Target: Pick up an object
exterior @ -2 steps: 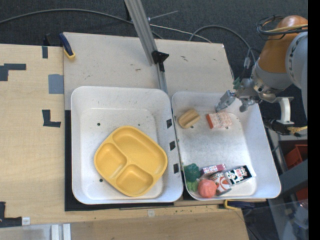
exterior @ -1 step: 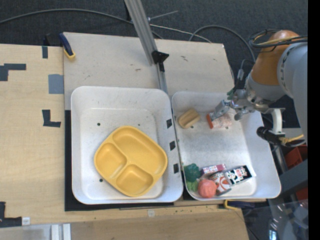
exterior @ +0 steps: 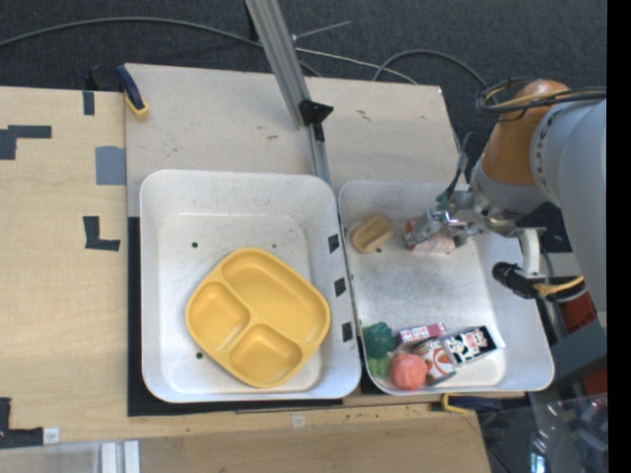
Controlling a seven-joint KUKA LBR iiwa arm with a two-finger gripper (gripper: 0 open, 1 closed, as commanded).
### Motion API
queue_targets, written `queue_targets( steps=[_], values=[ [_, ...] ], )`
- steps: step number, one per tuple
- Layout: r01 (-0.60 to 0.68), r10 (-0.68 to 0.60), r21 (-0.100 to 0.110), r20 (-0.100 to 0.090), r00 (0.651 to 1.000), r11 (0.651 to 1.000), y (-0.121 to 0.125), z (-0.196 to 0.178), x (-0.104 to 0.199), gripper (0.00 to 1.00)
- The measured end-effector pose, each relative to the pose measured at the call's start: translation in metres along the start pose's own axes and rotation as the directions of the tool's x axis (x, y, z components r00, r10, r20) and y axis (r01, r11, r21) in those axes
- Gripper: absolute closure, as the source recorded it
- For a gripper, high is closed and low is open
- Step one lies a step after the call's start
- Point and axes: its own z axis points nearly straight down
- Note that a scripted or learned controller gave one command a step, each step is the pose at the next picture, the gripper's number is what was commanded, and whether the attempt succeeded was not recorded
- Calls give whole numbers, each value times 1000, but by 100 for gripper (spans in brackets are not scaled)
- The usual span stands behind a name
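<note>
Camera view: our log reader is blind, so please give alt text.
The gripper is low in the right bin, at a pale object beside a tan block. A yellow tray fills the left bin.

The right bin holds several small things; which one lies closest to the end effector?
The tan rounded block near the right bin's far edge, just left of the end effector. The green, red and black-and-white items cluster at the near edge.

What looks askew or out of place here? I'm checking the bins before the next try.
Nothing looks spilled or damaged. The yellow tray lies at a slant in the left bin; several small items are crowded into the right bin's near corner.
</note>
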Motion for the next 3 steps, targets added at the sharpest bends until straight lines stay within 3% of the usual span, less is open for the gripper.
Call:
queue_targets(
  steps=[1,3],
  values=[
    [2,-2,0,-1,1000,1000,0,-12,1,100],
    [0,0,-6,0,1000,1000,4,-129,2,100]
  ],
)
